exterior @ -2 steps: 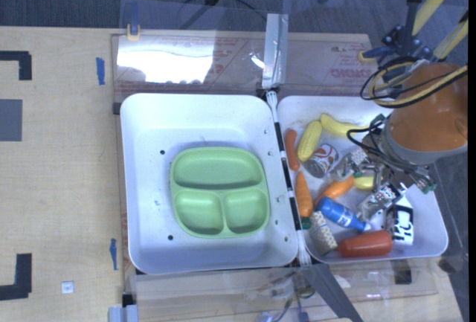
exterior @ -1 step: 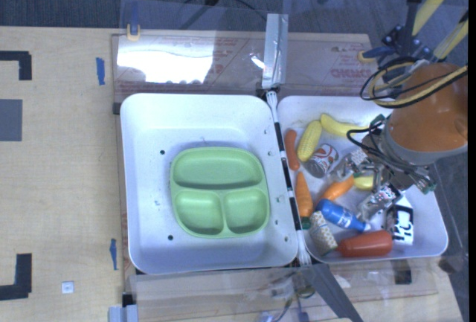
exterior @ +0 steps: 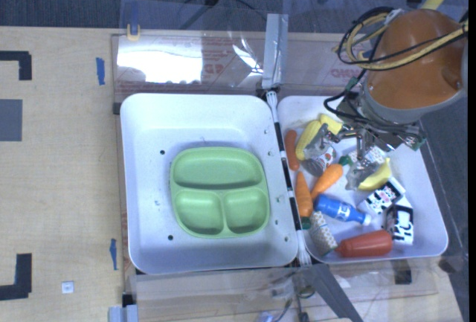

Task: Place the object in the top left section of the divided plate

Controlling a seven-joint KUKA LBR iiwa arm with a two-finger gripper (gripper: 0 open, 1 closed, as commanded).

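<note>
Gripper [exterior: 362, 153] hangs low among the toys in the right bin [exterior: 431, 216] — finger state unclear. Nearby carrot [exterior: 327, 178] looks light, stiff, slick — best pinched mid-body; divided plate [exterior: 219, 192] waits left.

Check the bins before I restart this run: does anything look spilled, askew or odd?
Nothing looks spilled or damaged. The green plate lies flat in the left bin. The toys are jumbled in the right bin, one carrot against the wall by the divider. The gripper hangs over them.
</note>
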